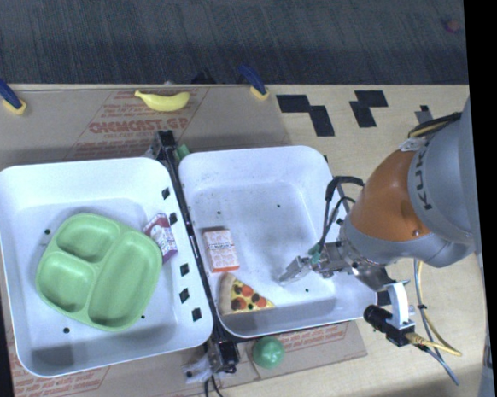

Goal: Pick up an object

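Camera view | I see arm (420,205) at frame right over right bin (254,163) | green divided plate (98,269) in left bin (26,202) | gripper (295,271) low in right bin, finger state I cannot tell | orange box (220,249), pizza slice toy (246,296) lower left of right bin, apart from gripper

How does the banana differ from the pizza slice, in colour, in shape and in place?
The banana is all yellow; the pizza slice is tan with red and dark toppings. The banana is a curved bar; the pizza slice is a wedge. The banana lies on the cardboard behind the bins; the pizza slice lies inside the right bin.
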Available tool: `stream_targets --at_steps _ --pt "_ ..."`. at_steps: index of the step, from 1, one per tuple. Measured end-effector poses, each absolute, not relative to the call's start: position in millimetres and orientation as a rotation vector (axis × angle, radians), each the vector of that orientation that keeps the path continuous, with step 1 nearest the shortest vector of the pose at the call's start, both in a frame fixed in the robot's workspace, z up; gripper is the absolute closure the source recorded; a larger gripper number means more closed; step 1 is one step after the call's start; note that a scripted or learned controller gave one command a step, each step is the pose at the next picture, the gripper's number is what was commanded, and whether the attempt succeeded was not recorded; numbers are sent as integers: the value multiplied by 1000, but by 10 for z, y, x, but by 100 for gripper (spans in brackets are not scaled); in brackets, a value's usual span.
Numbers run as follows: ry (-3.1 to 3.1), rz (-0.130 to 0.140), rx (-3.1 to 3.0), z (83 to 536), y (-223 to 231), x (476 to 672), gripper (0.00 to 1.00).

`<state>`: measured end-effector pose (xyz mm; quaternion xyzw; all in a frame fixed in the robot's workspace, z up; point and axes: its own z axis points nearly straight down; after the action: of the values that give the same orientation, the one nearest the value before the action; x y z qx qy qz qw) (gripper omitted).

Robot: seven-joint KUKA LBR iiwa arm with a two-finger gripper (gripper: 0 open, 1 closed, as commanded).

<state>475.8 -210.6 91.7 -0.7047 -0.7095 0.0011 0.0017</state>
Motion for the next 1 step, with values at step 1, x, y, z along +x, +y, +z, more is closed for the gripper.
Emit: stream_targets --at_steps 1 --pt "-2234 3 -2205 1022 -2104 4772 100"
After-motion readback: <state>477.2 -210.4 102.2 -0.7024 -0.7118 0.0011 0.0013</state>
